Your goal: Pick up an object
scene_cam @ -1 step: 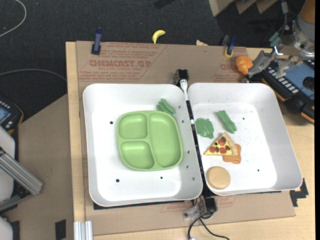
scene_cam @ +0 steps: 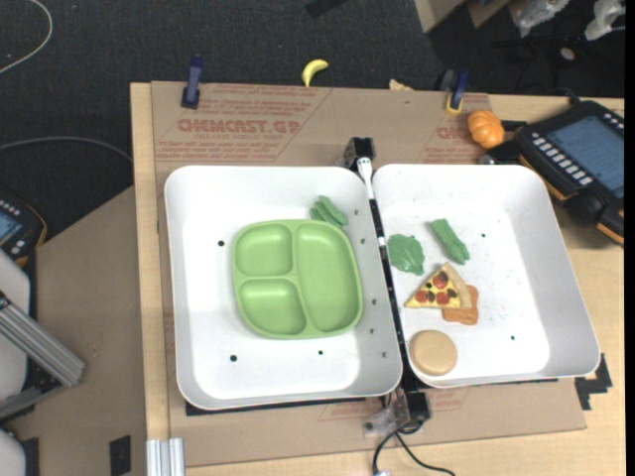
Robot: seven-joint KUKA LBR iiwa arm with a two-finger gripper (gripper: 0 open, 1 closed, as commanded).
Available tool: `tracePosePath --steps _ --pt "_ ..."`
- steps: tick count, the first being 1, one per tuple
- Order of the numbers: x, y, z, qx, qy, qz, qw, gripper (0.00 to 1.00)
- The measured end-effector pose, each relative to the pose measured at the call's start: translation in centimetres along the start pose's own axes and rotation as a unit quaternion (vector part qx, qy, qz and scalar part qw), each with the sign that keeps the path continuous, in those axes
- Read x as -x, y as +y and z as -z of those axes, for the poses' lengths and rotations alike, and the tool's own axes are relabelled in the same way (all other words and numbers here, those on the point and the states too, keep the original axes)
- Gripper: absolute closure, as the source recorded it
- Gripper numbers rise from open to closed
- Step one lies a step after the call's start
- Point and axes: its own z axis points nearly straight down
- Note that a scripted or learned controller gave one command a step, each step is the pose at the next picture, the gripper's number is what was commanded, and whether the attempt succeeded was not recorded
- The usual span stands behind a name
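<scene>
A green divided plate [scene_cam: 298,277] lies in the left bin [scene_cam: 198,266]. A small green leafy piece [scene_cam: 328,211] rests just beyond the plate's far right corner. In the right bin [scene_cam: 526,256] lie a dark green leaf [scene_cam: 405,252], a second green piece [scene_cam: 448,239], a toy pizza slice [scene_cam: 443,290] with an orange piece [scene_cam: 463,314] beside it, and a round tan cookie [scene_cam: 434,352] near the front edge.
A teach pendant [scene_cam: 580,157] sits at the right edge of the bench. An orange toy [scene_cam: 485,128] and a yellow banana-shaped toy [scene_cam: 315,69] lie behind the bins. Blue clamps [scene_cam: 191,81] hold the cardboard sheet. A cable runs from the front edge.
</scene>
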Motion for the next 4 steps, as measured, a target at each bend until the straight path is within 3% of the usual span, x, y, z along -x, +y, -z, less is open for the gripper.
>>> tracePosePath --steps 1,2,3,4 --pt "0.4 0.0 -0.1 -0.008 -0.001 -0.003 1.0 1.0" --pt "-6.1 -4.1 -11.6 -0.019 0.003 -0.001 0.9998 1.0" --pt "3.6 -4.6 -17.2 -0.016 0.001 -0.008 0.9998 1.0" --pt "-1.9 -7.5 -30.0 -0.019 0.003 -0.002 0.9998 1.0"
